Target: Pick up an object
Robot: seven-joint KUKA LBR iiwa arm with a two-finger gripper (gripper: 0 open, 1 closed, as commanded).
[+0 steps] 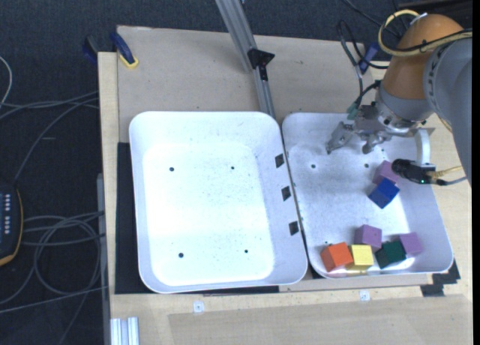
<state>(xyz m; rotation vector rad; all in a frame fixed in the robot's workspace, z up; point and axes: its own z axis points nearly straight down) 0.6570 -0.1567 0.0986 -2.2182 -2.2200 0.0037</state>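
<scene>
Nothing readable is showing anywhere in the camera view: no words, brands, numbers or signs are appearing on any surface (the picture is too coarse for fine print in any case).
</scene>
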